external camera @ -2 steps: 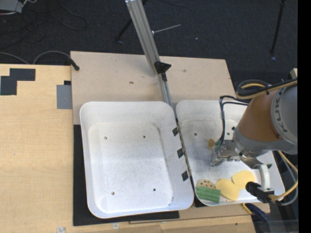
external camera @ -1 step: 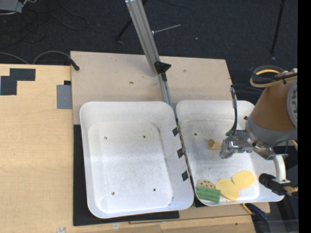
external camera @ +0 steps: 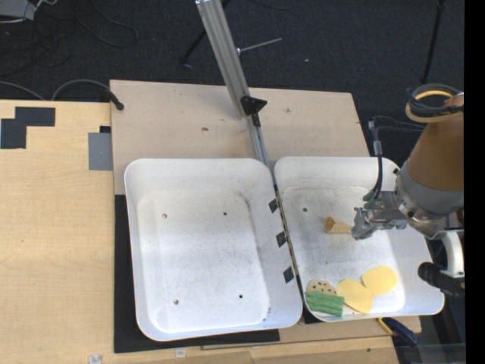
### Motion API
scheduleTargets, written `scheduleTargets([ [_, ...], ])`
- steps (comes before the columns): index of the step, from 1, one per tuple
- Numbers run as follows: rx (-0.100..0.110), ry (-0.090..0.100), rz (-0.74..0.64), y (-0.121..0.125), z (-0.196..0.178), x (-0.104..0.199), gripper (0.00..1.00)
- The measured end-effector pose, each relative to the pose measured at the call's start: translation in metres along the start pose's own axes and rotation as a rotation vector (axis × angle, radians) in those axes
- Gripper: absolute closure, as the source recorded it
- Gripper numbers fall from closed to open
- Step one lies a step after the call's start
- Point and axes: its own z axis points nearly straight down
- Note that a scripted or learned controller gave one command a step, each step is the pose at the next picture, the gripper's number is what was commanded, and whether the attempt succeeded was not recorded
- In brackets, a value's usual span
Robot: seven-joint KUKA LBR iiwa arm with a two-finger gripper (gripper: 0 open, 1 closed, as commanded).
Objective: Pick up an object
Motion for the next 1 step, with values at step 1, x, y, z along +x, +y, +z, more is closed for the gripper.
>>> scheduleTargets([
  [1, -0.001, -0.001, 0.000, 0.0011, -0.0526, -0.0012, 1.00],
])
